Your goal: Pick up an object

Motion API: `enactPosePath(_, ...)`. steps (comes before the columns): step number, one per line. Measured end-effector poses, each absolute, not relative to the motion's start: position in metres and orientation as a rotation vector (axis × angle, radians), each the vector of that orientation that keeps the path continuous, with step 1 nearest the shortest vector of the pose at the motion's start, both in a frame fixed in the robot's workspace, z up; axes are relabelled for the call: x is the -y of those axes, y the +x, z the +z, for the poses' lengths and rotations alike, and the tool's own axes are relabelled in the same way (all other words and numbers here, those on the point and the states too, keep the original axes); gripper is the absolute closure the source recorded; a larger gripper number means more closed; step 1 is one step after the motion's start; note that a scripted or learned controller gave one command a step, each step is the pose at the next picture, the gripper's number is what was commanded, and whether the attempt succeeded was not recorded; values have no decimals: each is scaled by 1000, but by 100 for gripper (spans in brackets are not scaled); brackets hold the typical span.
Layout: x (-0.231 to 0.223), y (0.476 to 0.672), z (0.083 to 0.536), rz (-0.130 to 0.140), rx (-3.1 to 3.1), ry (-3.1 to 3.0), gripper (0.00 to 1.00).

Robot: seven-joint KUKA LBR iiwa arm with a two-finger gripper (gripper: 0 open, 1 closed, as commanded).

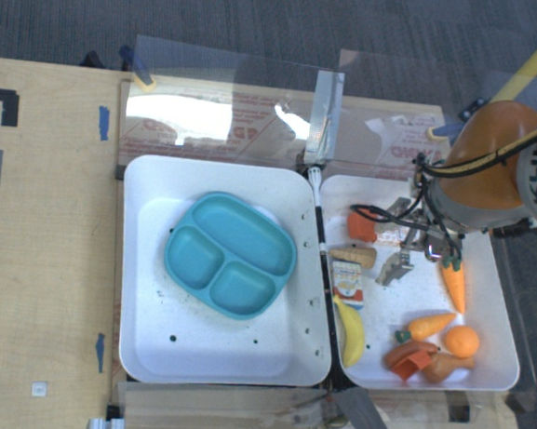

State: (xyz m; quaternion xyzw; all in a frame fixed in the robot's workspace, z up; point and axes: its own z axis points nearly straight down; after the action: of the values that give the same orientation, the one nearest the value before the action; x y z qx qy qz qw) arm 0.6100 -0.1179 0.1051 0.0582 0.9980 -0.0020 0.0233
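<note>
My gripper hangs over the back middle of the right bin, open with nothing between its fingers. Just left of it lies a red-orange block, with a brown bread-like piece and a small printed packet below that. To the gripper's right a carrot lies lengthwise. A banana rests along the bin's left wall. At the front right cluster an orange, an orange wedge-shaped piece, a red piece and a tan item.
The left bin holds a teal divided plate. A metal divider and a clear sheet stand behind the bins. The arm's orange band and cables overhang the right bin's back right corner.
</note>
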Motion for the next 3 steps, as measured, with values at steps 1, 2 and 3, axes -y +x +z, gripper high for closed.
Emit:
enactPosePath(1,94,636,92,-6,-3117,199,0)
enactPosePath(2,108,591,90,-1,-3137,-21,0)
enactPosePath(3,145,554,89,-4,-3130,-71,0)
